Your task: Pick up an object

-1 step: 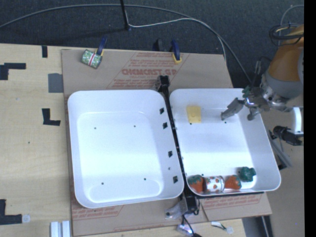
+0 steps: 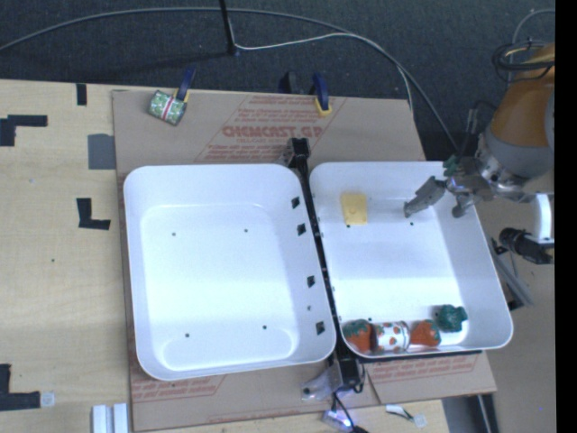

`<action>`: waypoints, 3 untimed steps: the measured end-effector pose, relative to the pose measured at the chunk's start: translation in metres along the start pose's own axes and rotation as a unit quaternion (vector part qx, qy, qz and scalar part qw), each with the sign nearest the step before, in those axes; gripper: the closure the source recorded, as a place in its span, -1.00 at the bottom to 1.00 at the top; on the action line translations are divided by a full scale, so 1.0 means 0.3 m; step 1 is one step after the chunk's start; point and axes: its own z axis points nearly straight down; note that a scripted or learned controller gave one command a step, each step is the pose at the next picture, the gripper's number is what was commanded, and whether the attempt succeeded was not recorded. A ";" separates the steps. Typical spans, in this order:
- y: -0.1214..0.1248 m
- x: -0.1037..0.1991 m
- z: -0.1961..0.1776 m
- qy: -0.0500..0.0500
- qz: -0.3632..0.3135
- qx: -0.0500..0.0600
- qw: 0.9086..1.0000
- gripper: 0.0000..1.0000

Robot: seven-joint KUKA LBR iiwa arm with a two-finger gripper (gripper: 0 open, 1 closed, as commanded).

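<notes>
Nearest the camera, along the front wall of the right bin (image 2: 469, 269), a row of small toys lies packed together: an orange and green one (image 2: 360, 335), a white can-like piece with red spots (image 2: 391, 336), another orange piece (image 2: 425, 334) and a green lump (image 2: 449, 315) at the corner. Crowded against the wall and touching each other, they probably leave little room for fingers to slip around any one.

Farther back in the same bin, a yellow block (image 2: 355, 209) lies alone on the floor, well apart from the rest. It looks light and possibly soft like sponge, so it is likely the easier pick, taken across its two shorter sides.

The left bin (image 2: 144, 269) sits beside it on the surface (image 2: 54, 242).

At the far right, the claw (image 2: 439, 192) hangs over the right bin's back edge, its fingers spread and grasping nothing.
</notes>
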 end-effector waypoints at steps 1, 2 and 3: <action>0.015 -0.003 0.145 0.000 0.000 0.001 1.000 -1.00; 0.008 0.001 0.355 0.000 0.000 0.002 1.000 -1.00; 0.011 0.001 0.356 -0.001 0.000 -0.001 1.000 -1.00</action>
